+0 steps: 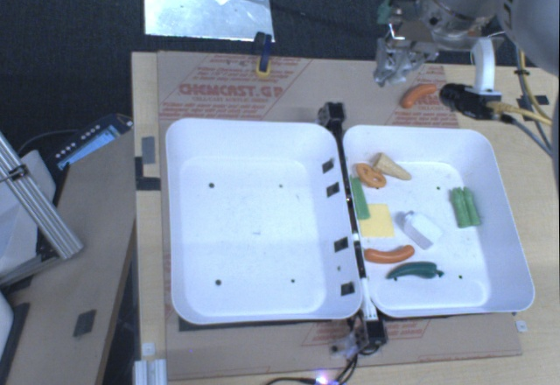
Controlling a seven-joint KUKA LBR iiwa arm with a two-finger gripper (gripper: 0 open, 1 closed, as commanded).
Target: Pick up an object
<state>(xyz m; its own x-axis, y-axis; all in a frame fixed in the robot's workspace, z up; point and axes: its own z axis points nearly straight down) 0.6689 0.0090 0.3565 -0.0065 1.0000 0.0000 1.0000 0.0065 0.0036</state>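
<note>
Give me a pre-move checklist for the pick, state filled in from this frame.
1. Objects available in the right bin: ok, several lie there, including a yellow square and an orange sausage.
2. End effector over the bin: not ok, it hangs above the cardboard beyond the bin's far rim.
3. End effector carrying nothing: cannot tell.
4. Stray item: not ok, a second orange sausage lies outside the bin on the cardboard.
5. Targets separated: ok for the green block, which lies apart; the yellow square touches the green stick.
</note>
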